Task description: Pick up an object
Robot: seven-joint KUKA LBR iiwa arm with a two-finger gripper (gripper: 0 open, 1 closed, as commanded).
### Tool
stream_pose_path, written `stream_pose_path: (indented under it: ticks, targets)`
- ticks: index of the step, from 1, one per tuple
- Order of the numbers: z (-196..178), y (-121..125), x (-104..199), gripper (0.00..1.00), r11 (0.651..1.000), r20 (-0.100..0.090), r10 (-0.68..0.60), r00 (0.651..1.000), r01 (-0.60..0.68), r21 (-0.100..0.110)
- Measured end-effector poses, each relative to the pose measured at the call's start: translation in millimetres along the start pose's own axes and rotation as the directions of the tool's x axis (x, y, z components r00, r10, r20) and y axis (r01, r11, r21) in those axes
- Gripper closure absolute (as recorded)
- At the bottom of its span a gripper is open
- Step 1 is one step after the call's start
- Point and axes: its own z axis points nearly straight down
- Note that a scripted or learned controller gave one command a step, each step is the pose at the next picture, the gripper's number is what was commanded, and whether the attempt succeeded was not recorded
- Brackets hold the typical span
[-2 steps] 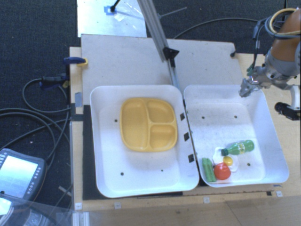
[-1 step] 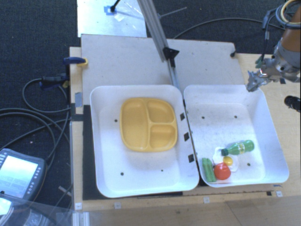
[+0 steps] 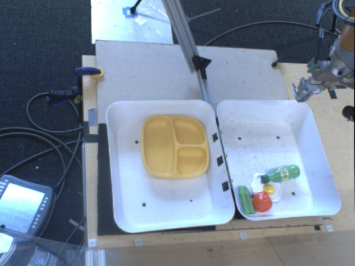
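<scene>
grey metal wrist (image 3: 331, 65), orange band (image 3: 348, 35), looping cables (image 3: 327, 13)

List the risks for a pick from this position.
1. The green bottle, fried egg toy, red tomato and green pod are crowded in the right bin's near corner, so closing fingers may catch two or nudge neighbours.
2. They lie close to the bin wall, risking a collision.
3. The gripper sits beyond the far rim, a long approach.

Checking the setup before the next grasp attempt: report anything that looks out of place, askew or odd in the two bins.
Nothing looks damaged or spilled. The yellow divided plate lies flat in the left bin. The green bottle lies on its side in the right bin, crowded with the red tomato into its near corner.
</scene>
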Motion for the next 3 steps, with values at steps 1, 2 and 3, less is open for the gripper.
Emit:
stream_pose_path:
  ticks: [1,2,3]
  targets:
    - [10.4,-22.1,52.6,1.0,1.0,-0.003,-0.001,1.0,0.001,0.007]
    - [-0.2,-40.5,101.2,1.0,1.0,-0.004,-0.001,1.0,0.001,0.006]
    - [11.7,-62.2,148.0,1.0,1.0,-0.004,0.0,1.0,0.0,0.009]
